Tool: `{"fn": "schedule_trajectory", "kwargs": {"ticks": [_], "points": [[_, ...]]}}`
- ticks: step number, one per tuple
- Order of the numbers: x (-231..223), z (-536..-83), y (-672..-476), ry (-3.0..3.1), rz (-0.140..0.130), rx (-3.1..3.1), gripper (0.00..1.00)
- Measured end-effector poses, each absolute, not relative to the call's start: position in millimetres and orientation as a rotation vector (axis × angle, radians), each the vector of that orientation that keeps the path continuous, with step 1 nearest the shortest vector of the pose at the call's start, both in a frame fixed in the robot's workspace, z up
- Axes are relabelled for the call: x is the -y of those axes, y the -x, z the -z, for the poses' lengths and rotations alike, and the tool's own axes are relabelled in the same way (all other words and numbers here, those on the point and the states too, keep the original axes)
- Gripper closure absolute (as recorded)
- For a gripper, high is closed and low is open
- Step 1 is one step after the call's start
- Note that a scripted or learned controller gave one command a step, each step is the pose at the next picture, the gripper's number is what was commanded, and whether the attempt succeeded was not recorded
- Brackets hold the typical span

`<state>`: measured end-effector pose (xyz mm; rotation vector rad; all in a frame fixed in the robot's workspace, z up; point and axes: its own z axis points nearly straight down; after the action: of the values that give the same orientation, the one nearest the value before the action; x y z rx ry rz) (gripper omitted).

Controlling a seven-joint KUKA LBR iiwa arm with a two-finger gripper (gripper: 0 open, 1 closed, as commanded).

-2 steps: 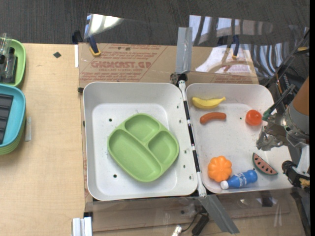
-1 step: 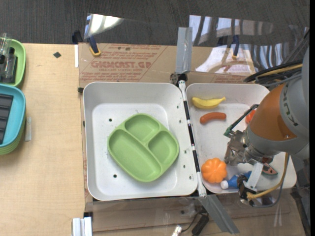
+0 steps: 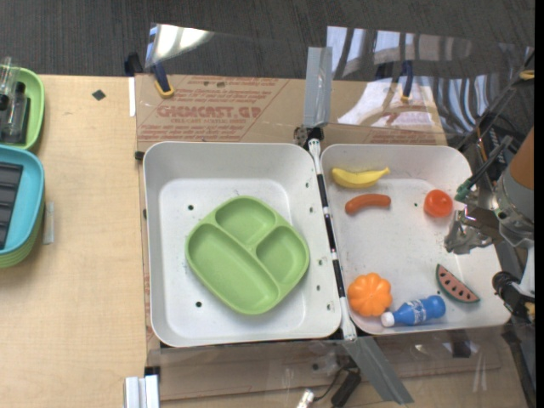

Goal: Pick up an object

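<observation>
Camera view: your grey metal gripper (image 3: 465,238) hangs over the right white bin (image 3: 399,161).
You cannot tell its finger spread; the orange-red ball (image 3: 438,203) lies just beside it, untouched.

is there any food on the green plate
No, the green plate sits bare in the left bin, while the banana and sausage lie in the right bin.
</observation>
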<state>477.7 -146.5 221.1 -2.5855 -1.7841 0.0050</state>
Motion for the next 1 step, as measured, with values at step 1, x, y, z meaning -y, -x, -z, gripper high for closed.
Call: {"fn": "schedule_trajectory", "kwargs": {"ticks": [1], "points": [[96.6, -90.9, -527.9, 2.691, -0.005, 1.62, 0.0]]}}
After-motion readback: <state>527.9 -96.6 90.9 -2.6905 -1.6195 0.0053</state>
